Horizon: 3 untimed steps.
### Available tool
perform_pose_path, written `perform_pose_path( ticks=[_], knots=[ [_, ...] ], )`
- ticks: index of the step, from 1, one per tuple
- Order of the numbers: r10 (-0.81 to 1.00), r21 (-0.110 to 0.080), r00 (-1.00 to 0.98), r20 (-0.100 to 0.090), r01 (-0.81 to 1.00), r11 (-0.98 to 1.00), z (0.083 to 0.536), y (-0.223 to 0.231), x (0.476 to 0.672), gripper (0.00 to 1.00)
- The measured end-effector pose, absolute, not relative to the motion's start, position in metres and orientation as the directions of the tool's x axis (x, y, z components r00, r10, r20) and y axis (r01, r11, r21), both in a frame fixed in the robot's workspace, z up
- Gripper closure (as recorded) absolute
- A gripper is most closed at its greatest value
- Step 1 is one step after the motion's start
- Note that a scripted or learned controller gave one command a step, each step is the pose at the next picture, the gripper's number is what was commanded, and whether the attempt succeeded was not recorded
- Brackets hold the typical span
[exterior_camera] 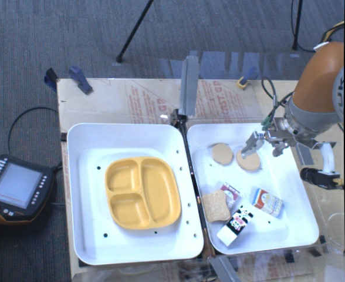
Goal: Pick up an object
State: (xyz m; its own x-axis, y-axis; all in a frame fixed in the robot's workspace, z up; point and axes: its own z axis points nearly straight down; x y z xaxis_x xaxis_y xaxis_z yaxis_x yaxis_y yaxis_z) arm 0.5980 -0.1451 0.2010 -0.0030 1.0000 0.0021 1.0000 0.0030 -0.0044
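Tan round cookie (pixel 249 161) is lying in the right bin (pixel 301 216), just under and beside the claw (pixel 265 142) | claw is hovering with fingers apart, holding nothing | second cookie (pixel 222 153) is sitting farther out to its left.

A teach pendant (pixel 14 188) lies on the grey carpet left of the bench (pixel 125 101).

Grey carpet (pixel 55 22) is covering the floor around the surface (pixel 131 98). A handheld control pendant (pixel 14 187) is lying on it at left, while tripod legs (pixel 138 22) are standing behind.
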Motion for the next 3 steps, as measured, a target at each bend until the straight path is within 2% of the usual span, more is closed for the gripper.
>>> perform_pose_path(
  ticks=[1,2,3],
  knots=[
    [0.989,-0.013,-0.148,0.005,0.989,0.148,0.093,-0.112,0.579,0.00],
    [0.997,-0.010,-0.077,0.004,0.997,0.077,0.085,-0.084,0.475,0.00],
    [0.998,-0.012,-0.070,0.006,0.997,0.070,0.093,-0.086,0.474,1.00]
  ],
)
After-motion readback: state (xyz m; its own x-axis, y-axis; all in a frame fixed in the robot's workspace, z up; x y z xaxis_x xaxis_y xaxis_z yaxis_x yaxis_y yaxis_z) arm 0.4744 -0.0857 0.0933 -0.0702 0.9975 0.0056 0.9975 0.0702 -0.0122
